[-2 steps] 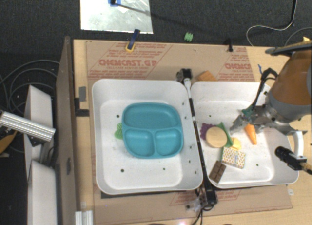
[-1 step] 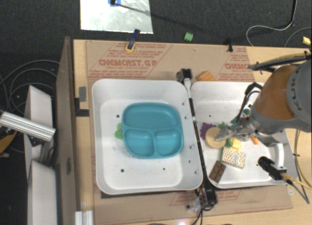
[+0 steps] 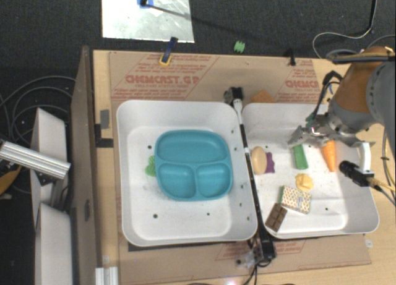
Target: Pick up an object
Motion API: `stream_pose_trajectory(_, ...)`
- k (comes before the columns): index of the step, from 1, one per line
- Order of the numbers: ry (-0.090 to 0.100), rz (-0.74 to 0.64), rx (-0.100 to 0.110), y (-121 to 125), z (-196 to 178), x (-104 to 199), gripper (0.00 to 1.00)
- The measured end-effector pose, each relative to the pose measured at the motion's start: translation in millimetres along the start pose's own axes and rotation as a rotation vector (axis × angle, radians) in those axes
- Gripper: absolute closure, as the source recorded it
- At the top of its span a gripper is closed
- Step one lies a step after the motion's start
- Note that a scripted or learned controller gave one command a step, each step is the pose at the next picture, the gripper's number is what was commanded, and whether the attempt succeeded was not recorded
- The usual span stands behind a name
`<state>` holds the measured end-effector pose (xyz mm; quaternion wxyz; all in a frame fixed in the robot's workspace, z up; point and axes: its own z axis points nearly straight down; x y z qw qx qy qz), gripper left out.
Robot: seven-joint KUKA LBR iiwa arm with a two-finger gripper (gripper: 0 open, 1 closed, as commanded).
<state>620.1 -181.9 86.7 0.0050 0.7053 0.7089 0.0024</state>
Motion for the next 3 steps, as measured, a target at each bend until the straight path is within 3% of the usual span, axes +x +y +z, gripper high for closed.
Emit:
stream_pose_trajectory(1,0.004,0.000,0.010,-11,2,16,0.00)
stream_pose_trajectory(2,0.002,-0.002,0.006,-10,-9,15,1.00)
stream_pose_trajectory(3,0.006,-0.010,-0.004,31,-105,112,1.00)
